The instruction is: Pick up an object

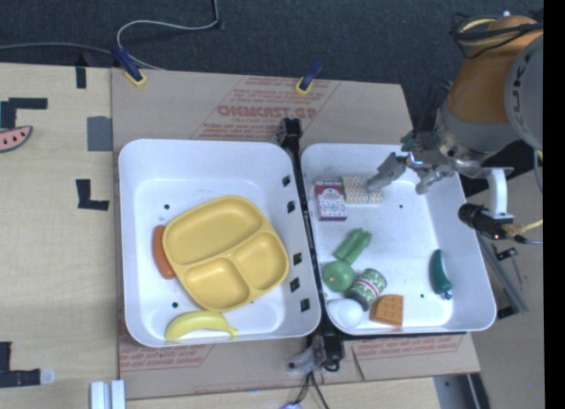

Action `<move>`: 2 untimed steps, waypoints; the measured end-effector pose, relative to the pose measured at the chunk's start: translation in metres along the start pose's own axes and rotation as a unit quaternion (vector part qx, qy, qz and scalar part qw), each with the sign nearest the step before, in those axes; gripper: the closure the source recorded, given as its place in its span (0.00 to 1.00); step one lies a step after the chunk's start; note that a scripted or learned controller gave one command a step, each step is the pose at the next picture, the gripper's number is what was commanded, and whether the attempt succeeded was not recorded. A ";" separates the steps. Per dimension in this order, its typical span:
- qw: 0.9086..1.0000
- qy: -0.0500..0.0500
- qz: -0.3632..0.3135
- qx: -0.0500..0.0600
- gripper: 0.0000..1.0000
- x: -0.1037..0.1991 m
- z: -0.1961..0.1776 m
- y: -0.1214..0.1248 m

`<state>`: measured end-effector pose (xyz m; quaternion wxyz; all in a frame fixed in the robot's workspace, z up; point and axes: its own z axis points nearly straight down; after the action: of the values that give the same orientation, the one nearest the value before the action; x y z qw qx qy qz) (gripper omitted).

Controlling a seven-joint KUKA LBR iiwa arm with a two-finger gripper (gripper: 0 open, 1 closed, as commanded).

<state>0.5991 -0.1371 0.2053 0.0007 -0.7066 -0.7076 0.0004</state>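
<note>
My gripper (406, 177) hangs over the back of the right bin (459, 314), its two fingers spread apart and open, with nothing between them. Its left fingertip (380, 177) is just right of a pale gridded block (355, 189), which lies beside a small red box (331, 200). Further forward lie a green vegetable (352, 246), a round green piece (336, 275), a small can (366, 286), a white egg shape (346, 313) and an orange cracker (387, 309). A dark green pickle (440, 274) rests near the right wall.
The left bin (141, 186) holds a yellow divided plate (226, 250), an orange piece (162, 253) half under it, and a banana (199, 326) at the front. The arm's orange band (481, 89) stands above the right bin's back right corner.
</note>
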 end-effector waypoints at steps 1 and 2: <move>1.000 -0.002 0.000 -0.004 0.00 -0.001 0.118 0.020; 1.000 -0.002 0.001 -0.003 0.00 0.041 0.119 -0.021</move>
<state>0.5781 -0.0957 0.0866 -0.0029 -0.7072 -0.7070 -0.0002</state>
